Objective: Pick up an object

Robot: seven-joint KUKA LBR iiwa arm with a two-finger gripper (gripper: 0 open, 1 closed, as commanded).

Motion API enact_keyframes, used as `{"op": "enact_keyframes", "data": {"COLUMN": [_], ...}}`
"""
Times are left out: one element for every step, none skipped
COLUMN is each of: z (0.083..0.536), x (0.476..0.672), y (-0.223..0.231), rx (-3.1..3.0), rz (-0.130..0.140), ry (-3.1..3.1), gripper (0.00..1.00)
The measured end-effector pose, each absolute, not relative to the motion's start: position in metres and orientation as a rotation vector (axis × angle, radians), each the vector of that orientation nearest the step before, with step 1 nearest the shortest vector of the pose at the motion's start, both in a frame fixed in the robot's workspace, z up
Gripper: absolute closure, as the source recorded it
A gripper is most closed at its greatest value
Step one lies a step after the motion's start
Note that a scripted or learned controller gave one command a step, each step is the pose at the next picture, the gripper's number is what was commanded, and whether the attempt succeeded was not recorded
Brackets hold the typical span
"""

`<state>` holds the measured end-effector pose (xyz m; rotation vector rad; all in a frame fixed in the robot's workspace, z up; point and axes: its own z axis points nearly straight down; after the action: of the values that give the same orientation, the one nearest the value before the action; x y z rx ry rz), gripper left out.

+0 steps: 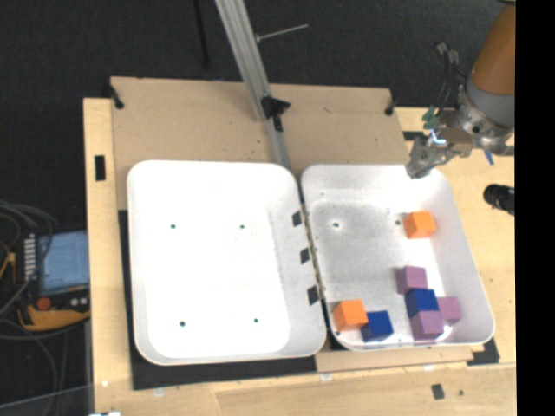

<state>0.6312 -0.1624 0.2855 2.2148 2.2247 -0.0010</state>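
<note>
We are reading no brand, label or writing anywhere; nothing here is legible. The arm (492, 59) is reaching in from the right, grey metal with a smooth orange band, and its jaws are hanging over the far right corner of the right bin (364, 189). We cannot tell how the jaws are standing.

Both bins are looking like shallow white plastic trays with rounded corners, sitting side by side on the pale wooden desk (260, 388). The left bin (208, 189) is showing a few small dark dots on its floor.

In the right bin we are seeing small matte cubes: an orange block (421, 224) lying alone near the far right side, another orange block (350, 313) touching a blue block (377, 326) at the near edge, and a cluster of purple blocks (425, 321) around a second blue block (421, 302) in the near right corner.

A ribbed metal rail (247, 59) is slanting across the far side.
</note>
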Motion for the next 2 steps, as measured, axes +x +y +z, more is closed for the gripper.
{"op": "enact_keyframes", "data": {"z": [0.288,0.272], "x": [0.618,0.599], "y": [-0.111,-0.057], "rx": [2.215,2.216], "rz": [0.001,0.0], "ry": [2.227,2.229], "gripper": [1.0,1.0]}}
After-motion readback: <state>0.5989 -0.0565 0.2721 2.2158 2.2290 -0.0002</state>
